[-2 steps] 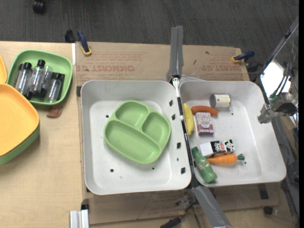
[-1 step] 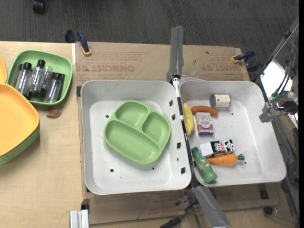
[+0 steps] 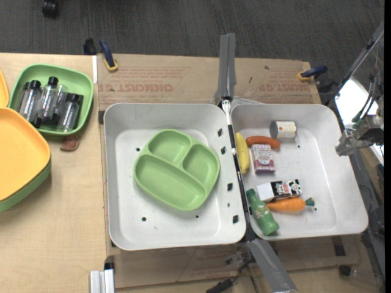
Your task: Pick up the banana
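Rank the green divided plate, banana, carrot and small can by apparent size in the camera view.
1. Green divided plate, by far the largest.
2. Banana and carrot: look alike in length, so unranked.
3. Small can, smallest.

The single camera hangs above the bench and looks down at a slant, so the far side of the scene lies at the top of its frame and the near side at the bottom. It stands far enough back to take in both shallow white plastic bins whole, side by side, with the brown cardboard sheet under them. Beyond the far edge of the bench it reaches the dark grey carpeted floor. To the left it takes in the pale wooden tabletop.
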